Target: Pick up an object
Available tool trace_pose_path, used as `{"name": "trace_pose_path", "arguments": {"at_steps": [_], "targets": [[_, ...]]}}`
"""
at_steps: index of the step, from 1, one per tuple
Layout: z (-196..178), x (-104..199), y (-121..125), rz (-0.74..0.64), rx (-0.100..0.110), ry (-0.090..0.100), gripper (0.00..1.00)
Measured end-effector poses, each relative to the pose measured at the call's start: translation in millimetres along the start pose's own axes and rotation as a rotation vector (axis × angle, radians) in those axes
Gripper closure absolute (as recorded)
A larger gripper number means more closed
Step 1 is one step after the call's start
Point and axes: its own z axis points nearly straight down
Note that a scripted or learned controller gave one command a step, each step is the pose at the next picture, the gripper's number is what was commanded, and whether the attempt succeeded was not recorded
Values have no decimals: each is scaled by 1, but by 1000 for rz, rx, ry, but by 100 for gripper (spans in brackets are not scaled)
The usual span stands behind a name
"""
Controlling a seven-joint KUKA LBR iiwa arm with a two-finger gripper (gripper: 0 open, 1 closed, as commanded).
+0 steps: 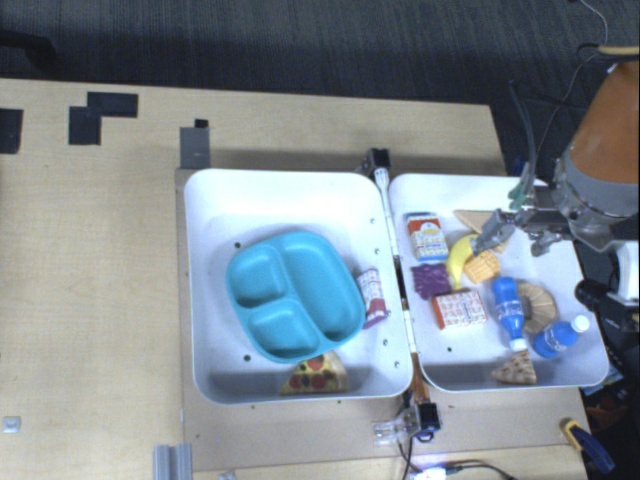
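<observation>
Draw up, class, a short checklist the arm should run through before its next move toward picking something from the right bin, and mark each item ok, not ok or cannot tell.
1. Gripper is over the right bin, which holds the objects: ok.
2. An object lies close beneath it, the banana or the yellow waffle-like piece: ok.
3. Nothing is yet held between the fingers: cannot tell.
4. Target stands apart from its neighbours: not ok, the banana, yellow piece and purple grapes crowd together.
5. Blue bottle is out of the descent path: ok, it lies lower in the view.
</observation>
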Motion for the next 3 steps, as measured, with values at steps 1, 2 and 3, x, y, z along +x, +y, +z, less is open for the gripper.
{"name": "trace_pose_path", "arguments": {"at_steps": [1,2,3], "targets": [[178,-7,-18,4,-6,-1,0],[167,-7,-17,2,-9,-1,100],[80,58,48,1,-1,1,100]]}}
